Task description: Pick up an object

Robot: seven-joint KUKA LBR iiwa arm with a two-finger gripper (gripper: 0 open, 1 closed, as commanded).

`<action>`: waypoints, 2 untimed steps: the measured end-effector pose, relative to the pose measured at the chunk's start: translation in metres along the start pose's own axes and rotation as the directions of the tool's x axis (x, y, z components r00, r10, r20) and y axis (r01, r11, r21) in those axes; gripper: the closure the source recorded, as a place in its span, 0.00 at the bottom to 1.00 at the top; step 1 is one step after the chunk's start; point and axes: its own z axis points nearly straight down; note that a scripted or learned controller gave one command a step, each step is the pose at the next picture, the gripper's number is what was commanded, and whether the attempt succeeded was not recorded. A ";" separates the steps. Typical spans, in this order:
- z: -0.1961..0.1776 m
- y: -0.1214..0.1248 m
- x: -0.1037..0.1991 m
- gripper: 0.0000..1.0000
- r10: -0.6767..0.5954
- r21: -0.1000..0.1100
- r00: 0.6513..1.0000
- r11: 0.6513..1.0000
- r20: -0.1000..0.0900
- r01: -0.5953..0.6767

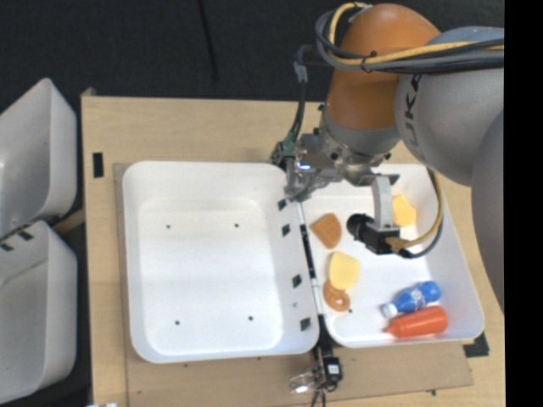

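**At the shared rim, gripper (297,179) low over the far corner**

Across the whole view lies the tan bench (170,117), and on it the two white bins sit side by side with their inner rims touching. The arm (462,100), grey with its orange band, comes in from the right and bends down over the far part of the right bin (450,270). The left bin (204,270) shows a pale floor with a few small dark dots.

The gripper hangs at the far inner corner of the right bin, just beside the rim it shares with the left one. Its body is seen from above and in shadow, so whether it is apart or together cannot be told. No object can be seen in its grasp.

All the objects to pick lie in the right bin:

- An orange-red cylinder (417,322) lies on its side at the near right.
- A blue bottle (413,298) with a white cap lies just beside it.
- A yellow slice (344,270) lies nearer the shared rim.
- A tan-orange piece (326,229) sits just beyond it, the object closest to the gripper but apart from it.
- A yellow block (405,212) lies farther right, partly hidden by robot hardware.
- A small brown ring (336,299) touches the yellow slice's near edge.
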 end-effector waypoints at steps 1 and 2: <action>-0.020 -0.055 0.021 1.00 0.004 0.005 1.000 1.000 0.000 -0.004; -0.089 -0.091 0.023 1.00 0.005 -0.002 1.000 1.000 0.001 -0.005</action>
